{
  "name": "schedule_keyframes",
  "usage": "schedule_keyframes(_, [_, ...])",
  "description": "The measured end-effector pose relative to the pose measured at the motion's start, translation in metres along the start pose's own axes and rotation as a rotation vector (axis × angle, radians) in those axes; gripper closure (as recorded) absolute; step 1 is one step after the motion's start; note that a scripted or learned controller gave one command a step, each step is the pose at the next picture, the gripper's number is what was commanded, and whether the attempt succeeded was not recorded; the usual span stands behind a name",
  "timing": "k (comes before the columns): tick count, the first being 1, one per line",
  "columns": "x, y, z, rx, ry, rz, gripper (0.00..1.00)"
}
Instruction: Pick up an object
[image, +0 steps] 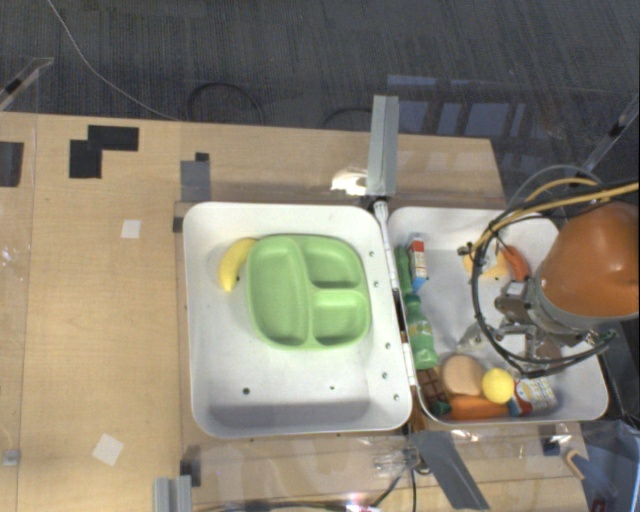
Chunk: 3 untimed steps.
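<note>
A pale wooden bench (90, 330) (black patches) meets dark ribbed flooring (250, 50).

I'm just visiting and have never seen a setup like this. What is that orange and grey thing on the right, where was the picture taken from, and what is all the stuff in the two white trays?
The photo comes from one camera fixed above the bench, looking down at a slant. The orange and grey thing is a robot arm reaching in from the right, with cables looped around it. Its gripper hangs over the right bin; I cannot tell whether it holds anything. That bin has small items: a green bottle, a yellow ball, a carrot and a tan round thing. The left bin holds a green divided plate with a banana at its left edge.
</note>
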<state>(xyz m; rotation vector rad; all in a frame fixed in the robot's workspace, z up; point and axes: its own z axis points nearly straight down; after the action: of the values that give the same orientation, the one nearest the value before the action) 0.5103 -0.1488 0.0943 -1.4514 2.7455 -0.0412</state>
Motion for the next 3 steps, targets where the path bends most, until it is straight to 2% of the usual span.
schedule_keyframes(1, [-0.106, -0.100, 0.011, -0.031, 0.010, -0.049, 0.00])
schedule_keyframes(2, [-0.010, -0.084, 0.008, -0.027, 0.017, 0.041, 0.00])
schedule_keyframes(3, [-0.096, -0.060, 0.008, -0.029, 0.009, -0.109, 0.00])
